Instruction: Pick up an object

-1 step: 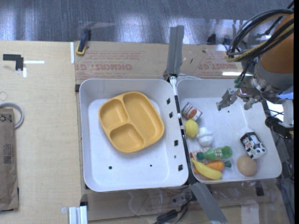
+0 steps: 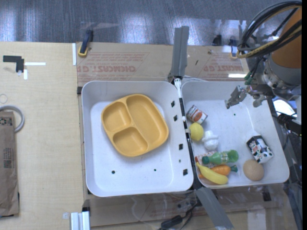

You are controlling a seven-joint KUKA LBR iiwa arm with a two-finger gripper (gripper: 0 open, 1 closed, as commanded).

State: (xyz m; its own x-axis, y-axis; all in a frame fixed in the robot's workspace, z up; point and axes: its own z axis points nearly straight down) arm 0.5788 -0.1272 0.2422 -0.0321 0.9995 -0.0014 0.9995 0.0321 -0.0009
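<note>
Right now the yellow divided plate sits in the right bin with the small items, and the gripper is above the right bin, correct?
Not quite. The camera view shows the plate alone in the left bin; the small items fill the right bin, with the gripper above it.

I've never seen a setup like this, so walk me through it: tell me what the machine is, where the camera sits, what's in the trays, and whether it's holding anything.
One fixed camera looks down at a slant on a bench with two shallow white bins. The left bin holds a yellow divided plate. The right bin holds small items: a can, a lemon, a banana, a carrot, a green bottle, an egg-like ball and a cow-print carton. The grey and orange robot arm reaches in from the right; its gripper hangs over the right bin's upper part, with nothing seen between its fingers.
</note>
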